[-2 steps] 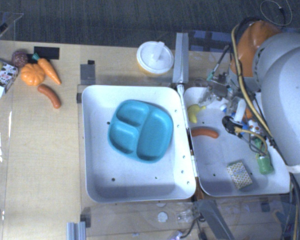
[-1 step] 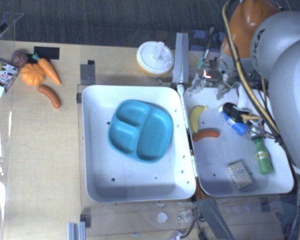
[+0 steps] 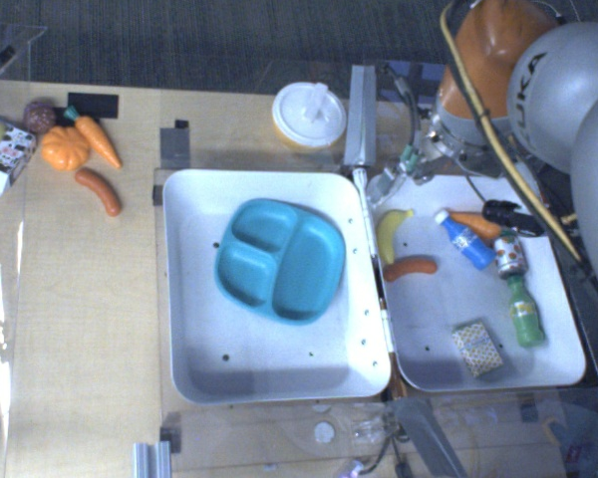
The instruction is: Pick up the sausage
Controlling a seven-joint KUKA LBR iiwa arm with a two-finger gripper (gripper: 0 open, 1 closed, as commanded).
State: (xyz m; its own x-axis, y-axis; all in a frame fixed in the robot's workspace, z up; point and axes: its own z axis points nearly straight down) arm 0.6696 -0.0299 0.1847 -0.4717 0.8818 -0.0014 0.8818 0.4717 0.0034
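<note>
Sausage (image 3: 411, 267) lies flat on the floor of the right bin (image 3: 563, 371), close to that bin's left wall, its length running roughly left to right and free of any grip. Just above it, touching or nearly touching its left end, sits a yellow banana (image 3: 391, 231). Further right in the same bin are a blue bottle (image 3: 465, 241) with a white cap, an orange carrot (image 3: 476, 224) lying against it, a small can (image 3: 509, 256), a green bottle (image 3: 524, 314) lying on its side, and, nearer the front wall, a patterned sponge-like block (image 3: 476, 348). The left bin (image 3: 189, 366) holds a blue divided tray (image 3: 279, 259) with three compartments, resting a little askew on the white floor. The gripper (image 3: 397, 175) hangs at the upper left corner of the right bin, above the banana and well apart from the sausage; whether its claw is spread or pressed together I cannot tell at this angle. Outside the bins, a white lidded cup (image 3: 309, 114) stands on the bench behind the left bin, and on the bench to the far left lie a small pumpkin (image 3: 64, 147), a second carrot (image 3: 101, 139) and a second sausage (image 3: 99, 191).
</note>
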